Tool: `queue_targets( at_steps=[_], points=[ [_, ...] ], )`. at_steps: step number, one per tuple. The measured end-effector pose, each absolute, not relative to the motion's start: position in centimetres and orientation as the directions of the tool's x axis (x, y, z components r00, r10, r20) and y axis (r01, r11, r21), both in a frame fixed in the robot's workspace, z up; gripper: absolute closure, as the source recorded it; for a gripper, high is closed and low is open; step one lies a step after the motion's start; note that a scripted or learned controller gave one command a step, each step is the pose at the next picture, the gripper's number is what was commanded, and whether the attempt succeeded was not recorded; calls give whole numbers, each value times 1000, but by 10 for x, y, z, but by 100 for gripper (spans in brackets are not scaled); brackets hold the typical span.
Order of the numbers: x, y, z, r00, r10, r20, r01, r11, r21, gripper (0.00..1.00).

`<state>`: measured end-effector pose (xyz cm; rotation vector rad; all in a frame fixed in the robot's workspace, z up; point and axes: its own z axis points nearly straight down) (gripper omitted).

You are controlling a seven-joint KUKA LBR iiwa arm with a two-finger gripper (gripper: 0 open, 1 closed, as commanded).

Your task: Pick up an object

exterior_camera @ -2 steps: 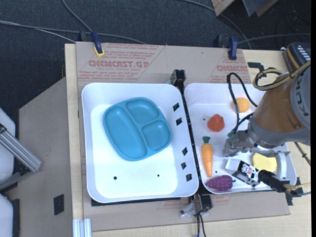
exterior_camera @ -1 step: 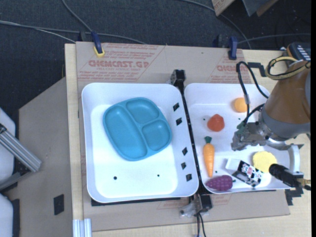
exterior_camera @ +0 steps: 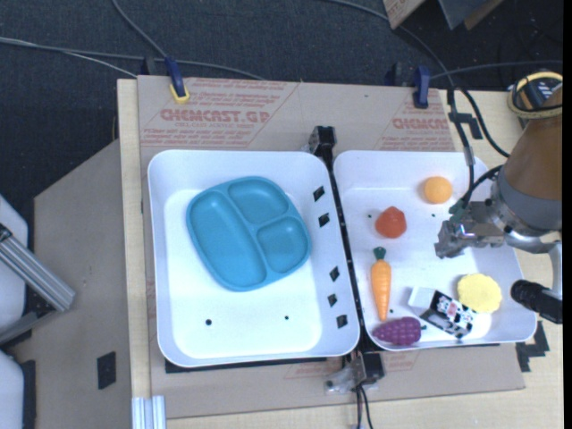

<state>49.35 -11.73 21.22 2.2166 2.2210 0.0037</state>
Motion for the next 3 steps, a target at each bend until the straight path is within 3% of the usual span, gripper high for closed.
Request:
queue_targets(
  at_steps=[1, 3],
  points=[
    [495, -117, 241, -2, 1000, -1, 1000, 2, 2, 100],
    [557, -34, 244, -7, 1000, 2, 1000, 7, 0, 100]
  ],
)
